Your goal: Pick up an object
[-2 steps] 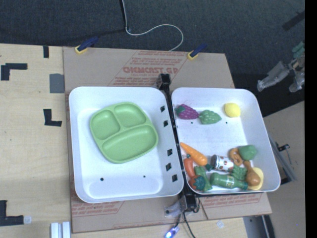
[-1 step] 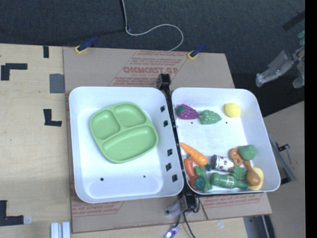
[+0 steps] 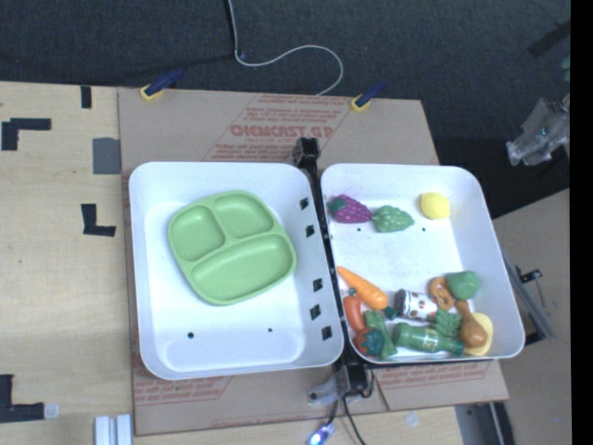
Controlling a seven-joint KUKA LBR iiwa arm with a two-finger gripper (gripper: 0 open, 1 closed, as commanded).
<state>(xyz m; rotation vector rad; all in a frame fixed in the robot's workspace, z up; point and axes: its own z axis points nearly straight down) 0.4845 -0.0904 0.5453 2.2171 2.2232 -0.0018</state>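
Right bin, near corner: heap of toy foods, seemingly light hard plastic, smooth, crowded, so awkward to grip. Mid-bin: carrot, best pinched across its middle. Far side: purple grapes, green cluster, yellow lemon, standing apart, easiest. Gripper: upper right, outside the bin; jaw state cannot be told.

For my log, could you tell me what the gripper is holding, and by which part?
Nothing: the gripper is off beyond the right bin, with no object between its fingers.
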